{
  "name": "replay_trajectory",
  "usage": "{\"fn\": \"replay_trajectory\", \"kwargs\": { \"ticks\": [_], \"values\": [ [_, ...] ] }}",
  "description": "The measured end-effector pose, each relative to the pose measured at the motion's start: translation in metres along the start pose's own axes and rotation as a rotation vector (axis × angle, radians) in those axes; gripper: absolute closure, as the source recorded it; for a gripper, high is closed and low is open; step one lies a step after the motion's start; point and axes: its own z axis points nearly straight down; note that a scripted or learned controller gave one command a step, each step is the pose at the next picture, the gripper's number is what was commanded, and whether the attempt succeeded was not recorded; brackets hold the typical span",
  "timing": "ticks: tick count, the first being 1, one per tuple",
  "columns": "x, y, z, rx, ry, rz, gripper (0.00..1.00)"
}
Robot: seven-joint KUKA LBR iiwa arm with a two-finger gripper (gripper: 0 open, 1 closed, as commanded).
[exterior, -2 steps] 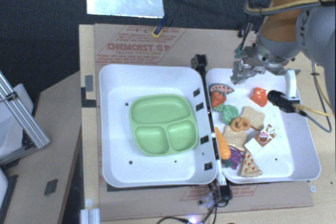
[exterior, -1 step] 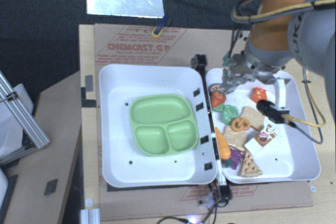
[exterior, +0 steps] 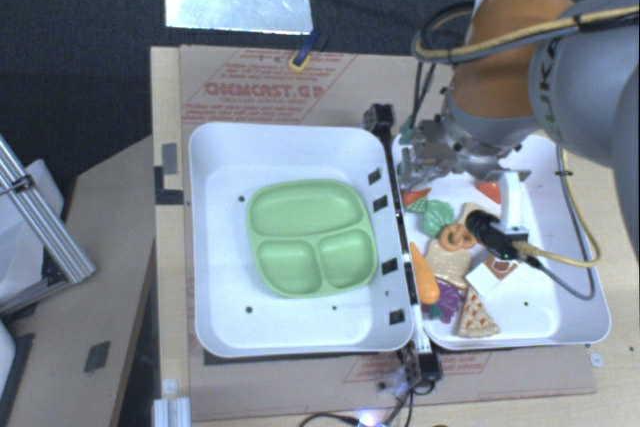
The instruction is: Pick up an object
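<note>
Landmark: the green divided tray (exterior: 308,237) lying in the left bin (exterior: 215,215).
Nearest toys: pizza slice (exterior: 477,314) and carrot (exterior: 425,277), right of the tray in the right bin (exterior: 570,310).
Farther: pretzel (exterior: 457,236) and green leafy toy (exterior: 434,213), beyond the carrot, also right of the tray.
Gripper (exterior: 440,160): low over the bin's far end; its grip cannot be told.
Progress: nothing visibly held, so the pick appears undone.
</note>
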Motion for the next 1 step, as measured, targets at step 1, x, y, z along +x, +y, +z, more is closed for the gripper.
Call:
{"fn": "replay_trajectory", "kwargs": {
  "ticks": [1],
  "values": [
    [0.0434,-0.0243,-0.0031,0.000,-0.001,0.000,1.00]
  ]
}}
